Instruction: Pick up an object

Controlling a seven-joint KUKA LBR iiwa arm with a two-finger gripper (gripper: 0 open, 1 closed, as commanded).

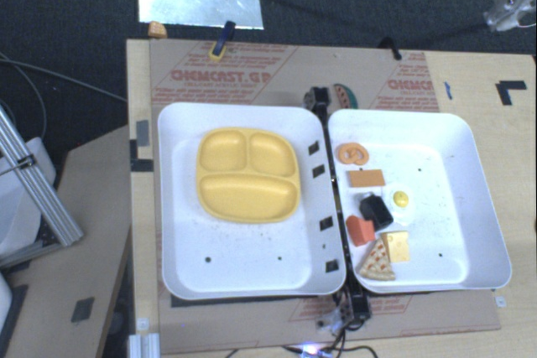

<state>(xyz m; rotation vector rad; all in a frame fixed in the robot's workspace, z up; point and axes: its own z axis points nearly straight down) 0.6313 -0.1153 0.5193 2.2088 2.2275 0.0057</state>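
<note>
Objects for picking all lie in the right bin [470,180], and you will find them bunched along its left side. Start at the left, though: the left bin [180,180] holds a yellow divided plate [248,176], lying flat near its middle. Cross the divider and you meet, from far to near, an orange ring-shaped piece [352,153], a flat brown rectangle [366,178], a black block [375,210] touching a white-and-yellow fried egg [398,200] just to its right, a red block [360,230], a yellow square [396,246] and a pizza slice [377,262] at the near wall. At the far right corner you can see a pale part of the gripper [510,2] (blurred, well apart from both bins); I cannot tell its state.
</note>
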